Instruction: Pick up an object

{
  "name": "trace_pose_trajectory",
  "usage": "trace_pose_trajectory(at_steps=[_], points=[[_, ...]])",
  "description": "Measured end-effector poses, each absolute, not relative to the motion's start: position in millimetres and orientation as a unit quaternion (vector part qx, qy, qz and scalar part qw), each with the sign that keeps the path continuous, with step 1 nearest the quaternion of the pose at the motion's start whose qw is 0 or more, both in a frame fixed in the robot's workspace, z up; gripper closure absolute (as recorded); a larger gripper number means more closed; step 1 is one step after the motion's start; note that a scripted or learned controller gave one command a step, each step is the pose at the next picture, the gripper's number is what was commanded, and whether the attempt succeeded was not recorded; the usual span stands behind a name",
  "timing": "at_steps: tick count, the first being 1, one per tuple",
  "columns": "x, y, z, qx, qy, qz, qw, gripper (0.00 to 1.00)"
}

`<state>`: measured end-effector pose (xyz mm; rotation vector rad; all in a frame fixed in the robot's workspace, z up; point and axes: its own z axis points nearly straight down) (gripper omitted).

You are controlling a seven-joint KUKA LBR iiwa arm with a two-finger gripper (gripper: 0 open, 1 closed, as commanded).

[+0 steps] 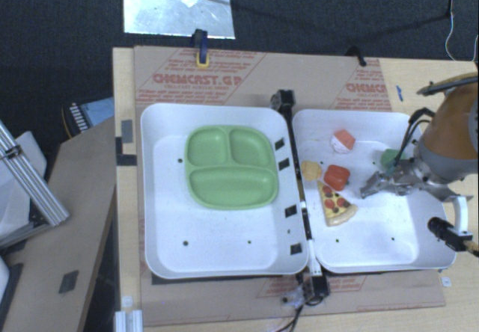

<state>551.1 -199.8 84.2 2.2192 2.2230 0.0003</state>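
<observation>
Pizza slice (337, 204) — beside tool (370, 189); apart.

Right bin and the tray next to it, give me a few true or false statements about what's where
1. The green divided tray lies in the left bin. True.
2. The pizza slice lies on the green tray. False: it lies in the right bin.
3. The gripper is over the right bin. True.
4. The red piece lies between the gripper's fingers. False: it lies apart, to the camera's left of it.
</observation>
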Motion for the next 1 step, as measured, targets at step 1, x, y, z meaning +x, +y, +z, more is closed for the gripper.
trace_pose_trajectory(at_steps=[1], points=[[552.0, -200.4, 95.7, 0.707, 0.708, 0.0008, 0.002, 1.00]])
